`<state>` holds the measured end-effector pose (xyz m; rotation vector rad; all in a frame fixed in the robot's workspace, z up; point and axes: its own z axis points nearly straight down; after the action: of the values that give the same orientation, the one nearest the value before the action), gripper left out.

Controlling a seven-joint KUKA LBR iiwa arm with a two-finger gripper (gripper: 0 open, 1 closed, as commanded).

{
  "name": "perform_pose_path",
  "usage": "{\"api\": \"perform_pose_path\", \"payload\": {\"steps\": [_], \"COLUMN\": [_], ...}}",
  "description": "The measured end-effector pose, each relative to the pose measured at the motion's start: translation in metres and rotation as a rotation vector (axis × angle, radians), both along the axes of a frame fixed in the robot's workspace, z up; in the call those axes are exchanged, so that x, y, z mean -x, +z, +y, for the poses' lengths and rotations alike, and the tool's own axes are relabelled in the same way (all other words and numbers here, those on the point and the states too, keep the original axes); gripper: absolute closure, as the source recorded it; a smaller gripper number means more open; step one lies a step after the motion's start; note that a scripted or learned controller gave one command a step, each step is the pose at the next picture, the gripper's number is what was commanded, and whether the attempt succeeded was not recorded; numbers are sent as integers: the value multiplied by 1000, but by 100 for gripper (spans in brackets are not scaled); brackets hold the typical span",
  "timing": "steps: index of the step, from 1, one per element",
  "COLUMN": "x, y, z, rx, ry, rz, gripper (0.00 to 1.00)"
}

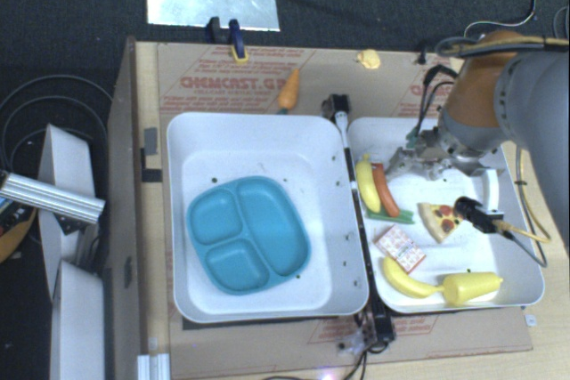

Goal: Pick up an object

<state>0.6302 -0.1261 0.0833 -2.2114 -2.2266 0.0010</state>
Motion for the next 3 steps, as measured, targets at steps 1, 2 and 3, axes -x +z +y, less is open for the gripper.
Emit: {"api": "perform_pose_path", "payload": {"steps": [1, 2, 3], "x": [42, 5, -43], "y": [1, 2, 76], "z": [-30, -72, -26], "rx": [3, 6, 3], "ry": [-9, -7, 3], "rz": [-1, -9, -15], "gripper": [0, 0, 0]}}
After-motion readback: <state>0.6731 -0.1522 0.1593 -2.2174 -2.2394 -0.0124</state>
